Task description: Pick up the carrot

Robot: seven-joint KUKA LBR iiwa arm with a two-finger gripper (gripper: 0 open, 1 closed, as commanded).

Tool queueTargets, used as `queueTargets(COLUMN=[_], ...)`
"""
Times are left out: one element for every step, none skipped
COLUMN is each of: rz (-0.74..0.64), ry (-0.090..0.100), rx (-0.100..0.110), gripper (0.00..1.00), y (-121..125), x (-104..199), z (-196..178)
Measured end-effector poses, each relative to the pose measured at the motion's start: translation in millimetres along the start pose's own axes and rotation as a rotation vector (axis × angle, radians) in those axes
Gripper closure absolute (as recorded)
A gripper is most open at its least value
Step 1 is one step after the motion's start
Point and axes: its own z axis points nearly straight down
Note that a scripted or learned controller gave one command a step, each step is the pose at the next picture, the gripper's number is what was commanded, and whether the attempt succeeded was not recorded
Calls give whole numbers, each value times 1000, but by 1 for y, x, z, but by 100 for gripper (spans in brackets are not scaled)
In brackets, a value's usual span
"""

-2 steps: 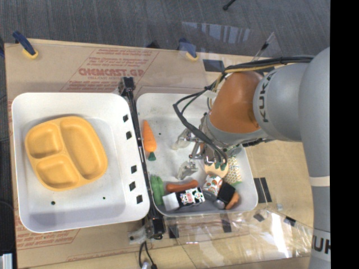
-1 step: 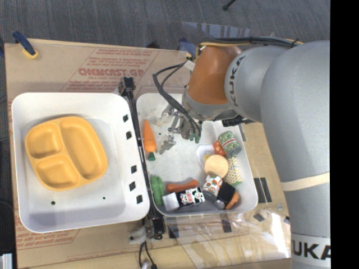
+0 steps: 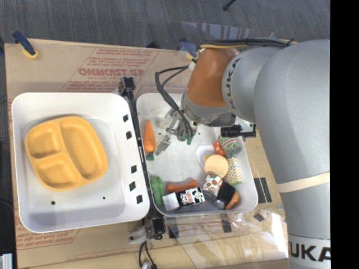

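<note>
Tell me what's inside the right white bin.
The right white bin holds an orange carrot by its left wall, the gripper beside it, and small toy foods along the near side. The arm covers its far right corner.

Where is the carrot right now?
The carrot lies in the right bin, against its left wall near the divider between the bins. The gripper hovers just to its right, not holding it.

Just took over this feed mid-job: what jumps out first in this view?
The big grey arm fills the right side, its orange band above the right bin. The end effector hangs over that bin, just right of the carrot lying along its left wall. In the left bin sits a yellow divided plate.
</note>
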Motion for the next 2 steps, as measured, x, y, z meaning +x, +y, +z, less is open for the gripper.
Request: queueTargets(rz=[215,556], ry=[-5,-8], rx=[2,3], gripper=[0,0], y=[2,10], x=[-10,-31], z=[-1,-2])
